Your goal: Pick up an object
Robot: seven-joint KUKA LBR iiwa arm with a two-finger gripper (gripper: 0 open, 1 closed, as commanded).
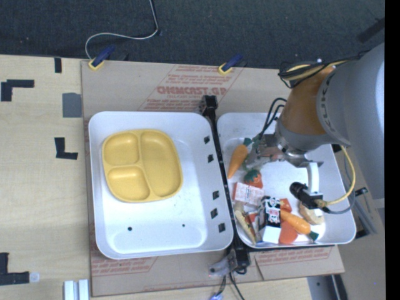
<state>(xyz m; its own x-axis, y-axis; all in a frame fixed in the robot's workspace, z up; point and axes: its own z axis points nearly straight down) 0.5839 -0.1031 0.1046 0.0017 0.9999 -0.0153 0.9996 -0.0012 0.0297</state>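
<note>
An orange carrot-shaped toy (237, 160) lies tilted at the far left of the right bin (340, 230), close to the divider. Just right of it sits the pincer (257, 152); whether it is released or clenched I cannot tell (the wrist hides it). Nearer lie more small toys (275, 214) in a heap. The left bin (156, 239) holds a yellow divided plate (142, 165). Both bins rest on the bench (37, 186).

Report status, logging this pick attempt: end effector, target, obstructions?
End effector low in right white bin, beside orange plastic carrot. Grip unconfirmed. Toy clutter crowds bin's near end.
</note>
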